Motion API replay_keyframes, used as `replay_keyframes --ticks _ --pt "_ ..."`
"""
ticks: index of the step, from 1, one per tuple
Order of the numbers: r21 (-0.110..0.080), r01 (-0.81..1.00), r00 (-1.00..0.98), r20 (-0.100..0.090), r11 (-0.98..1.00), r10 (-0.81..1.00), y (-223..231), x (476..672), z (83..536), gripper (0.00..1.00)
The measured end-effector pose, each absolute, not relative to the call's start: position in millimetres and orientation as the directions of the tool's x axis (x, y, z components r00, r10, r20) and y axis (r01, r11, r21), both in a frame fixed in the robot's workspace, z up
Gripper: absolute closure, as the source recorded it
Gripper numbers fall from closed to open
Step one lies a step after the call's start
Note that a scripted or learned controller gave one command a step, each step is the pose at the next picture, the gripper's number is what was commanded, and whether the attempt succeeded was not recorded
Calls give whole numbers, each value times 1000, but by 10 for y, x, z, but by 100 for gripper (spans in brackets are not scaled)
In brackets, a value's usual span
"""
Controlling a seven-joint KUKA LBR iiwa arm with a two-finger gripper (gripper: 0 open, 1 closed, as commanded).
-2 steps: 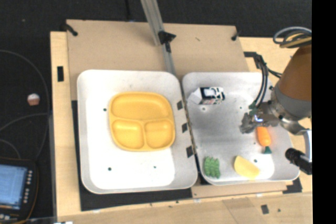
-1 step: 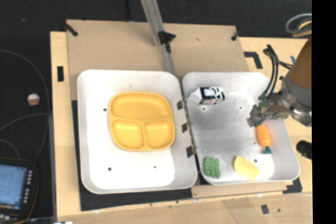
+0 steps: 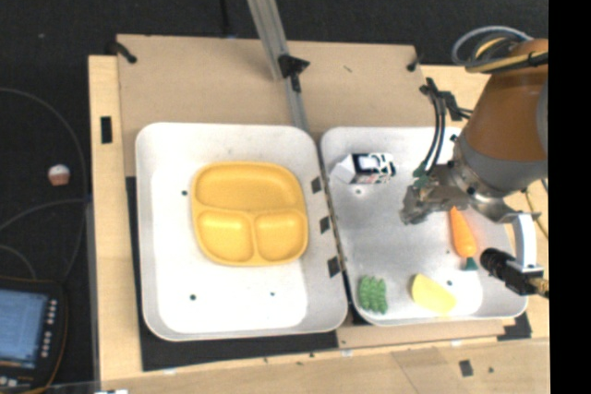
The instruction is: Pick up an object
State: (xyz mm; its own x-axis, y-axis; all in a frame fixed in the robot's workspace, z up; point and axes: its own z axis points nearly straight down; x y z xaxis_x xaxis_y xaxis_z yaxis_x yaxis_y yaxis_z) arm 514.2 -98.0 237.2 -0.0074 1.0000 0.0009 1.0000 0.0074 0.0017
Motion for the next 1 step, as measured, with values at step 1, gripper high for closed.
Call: replay_keyframes --ticks 1 --pt "1 1000 -8 2 8 1000 -404 5193 2292 100"
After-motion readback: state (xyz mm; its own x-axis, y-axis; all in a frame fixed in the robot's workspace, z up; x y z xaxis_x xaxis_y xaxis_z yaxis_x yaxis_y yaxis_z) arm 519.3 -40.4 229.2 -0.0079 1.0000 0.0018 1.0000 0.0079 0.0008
